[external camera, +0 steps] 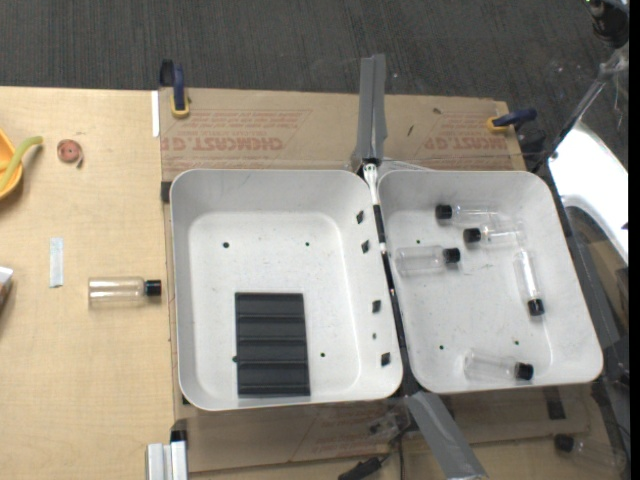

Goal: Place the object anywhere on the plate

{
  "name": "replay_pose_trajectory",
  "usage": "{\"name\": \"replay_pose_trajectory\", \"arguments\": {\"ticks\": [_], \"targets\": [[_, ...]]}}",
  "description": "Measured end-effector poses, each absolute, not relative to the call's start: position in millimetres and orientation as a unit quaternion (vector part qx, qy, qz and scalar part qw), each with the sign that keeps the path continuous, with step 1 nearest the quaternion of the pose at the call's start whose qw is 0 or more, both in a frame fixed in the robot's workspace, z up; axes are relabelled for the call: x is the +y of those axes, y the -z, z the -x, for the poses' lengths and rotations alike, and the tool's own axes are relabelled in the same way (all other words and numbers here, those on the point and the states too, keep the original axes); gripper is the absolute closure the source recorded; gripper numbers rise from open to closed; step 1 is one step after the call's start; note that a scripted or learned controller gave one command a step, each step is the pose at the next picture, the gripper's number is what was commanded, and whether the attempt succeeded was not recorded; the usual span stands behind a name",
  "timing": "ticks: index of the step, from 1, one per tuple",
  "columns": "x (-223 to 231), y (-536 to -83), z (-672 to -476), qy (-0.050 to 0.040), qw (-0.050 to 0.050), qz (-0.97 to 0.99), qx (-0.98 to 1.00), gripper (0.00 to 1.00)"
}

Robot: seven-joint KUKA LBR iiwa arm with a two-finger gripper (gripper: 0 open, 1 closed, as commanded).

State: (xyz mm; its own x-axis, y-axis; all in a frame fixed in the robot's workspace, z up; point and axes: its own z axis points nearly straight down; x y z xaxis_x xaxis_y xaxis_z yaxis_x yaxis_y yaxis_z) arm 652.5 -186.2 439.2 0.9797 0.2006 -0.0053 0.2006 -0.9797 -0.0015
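Since the five clear plastic vials with black caps all lie in the right white bin, we judge picking unstarted; next, one needs grasping and carrying to the black ribbed plate at the left white bin's front edge.

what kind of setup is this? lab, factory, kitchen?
Most likely a robotics lab bench for pick-and-place trials. Two white bins sit side by side: the left bin holds a black ribbed plate, the right bin several clear vials. Clamps pin cardboard to the bench.
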Motion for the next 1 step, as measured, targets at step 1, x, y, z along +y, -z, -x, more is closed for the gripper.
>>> {"name": "replay_pose_trajectory", "arguments": {"ticks": [1], "targets": [[-222.6, -439.6, -645.1, -0.0025, 0.0, 0.995, -0.1, 0.0]]}}
